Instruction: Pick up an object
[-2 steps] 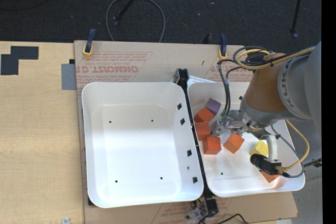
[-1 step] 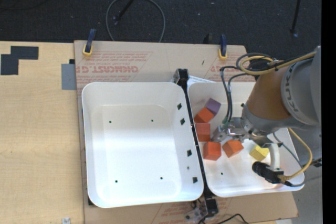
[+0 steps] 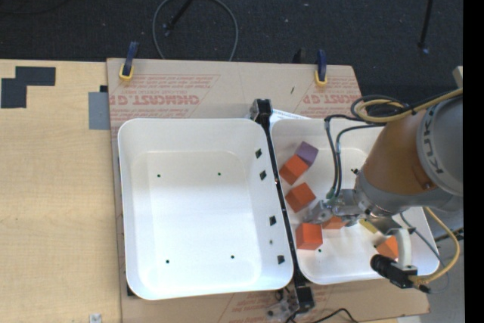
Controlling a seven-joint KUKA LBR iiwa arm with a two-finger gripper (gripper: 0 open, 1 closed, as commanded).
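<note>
The right bin [image 3: 333, 272] holds several blocks. A purple block [image 3: 307, 153] lies near its far left, with an orange block [image 3: 293, 169] touching it in front. A second orange block [image 3: 300, 197] sits further forward and a third [image 3: 308, 236] lies near the front left. My gripper [image 3: 335, 209] is down inside this bin, just right of the middle orange block. A small orange piece [image 3: 333, 223] shows right below the gripper, and whether it is held I cannot tell. Another orange block [image 3: 388, 246] lies at the front right, partly behind the arm.
The left bin [image 3: 136, 163] stands beside the right one, with a black divider [image 3: 274, 193] between them. The arm's orange band [image 3: 397, 155] and its cables [image 3: 344, 132] cover the right bin's right half. Both bins rest on cardboard [image 3: 227, 91] held by two clamps.
</note>
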